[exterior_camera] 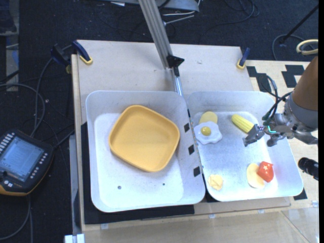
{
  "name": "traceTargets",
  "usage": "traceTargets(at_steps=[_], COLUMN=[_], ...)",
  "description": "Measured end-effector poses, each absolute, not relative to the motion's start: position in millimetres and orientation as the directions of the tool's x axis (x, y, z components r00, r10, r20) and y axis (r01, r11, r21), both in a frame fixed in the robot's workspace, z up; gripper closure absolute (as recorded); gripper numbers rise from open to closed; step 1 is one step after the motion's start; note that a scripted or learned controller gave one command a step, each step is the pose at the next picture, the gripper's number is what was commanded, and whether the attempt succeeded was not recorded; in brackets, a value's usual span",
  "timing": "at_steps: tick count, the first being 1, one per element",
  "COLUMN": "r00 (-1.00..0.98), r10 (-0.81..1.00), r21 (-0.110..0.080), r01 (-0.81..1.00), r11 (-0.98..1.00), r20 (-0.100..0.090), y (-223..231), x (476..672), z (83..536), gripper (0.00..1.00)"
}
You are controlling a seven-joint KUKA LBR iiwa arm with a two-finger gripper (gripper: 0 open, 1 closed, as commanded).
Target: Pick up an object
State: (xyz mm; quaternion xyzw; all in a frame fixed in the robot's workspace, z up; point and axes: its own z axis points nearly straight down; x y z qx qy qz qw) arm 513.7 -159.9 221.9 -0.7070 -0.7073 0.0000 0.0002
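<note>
Right bin (283,189): five toy foods | left bin (101,186): one plate (145,137) | gripper (259,135) apart

Grey arm (304,118) with orange band, black cables, dark gripper (260,134)

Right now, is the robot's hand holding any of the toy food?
No. The hand hangs open over the right bin beside the corn, with nothing between its fingers.
</note>
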Motion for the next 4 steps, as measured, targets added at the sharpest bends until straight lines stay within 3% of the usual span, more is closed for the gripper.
traceTargets(at_steps=[1, 3, 4], r00=[0.0, 0.0, 0.0], r10=[1.0, 1.0, 1.0], r21=[0.0, -0.006, -0.001], r01=[1.0, 1.0, 1.0], r11=[0.0, 0.0, 0.0], r20=[0.0, 0.001, 0.0], y=[-159.9, -165.3, -165.0], x=[513.7, 516.4, 516.1], z=[221.8, 112.9, 94.6], gripper=[0.0, 0.0, 0.0])
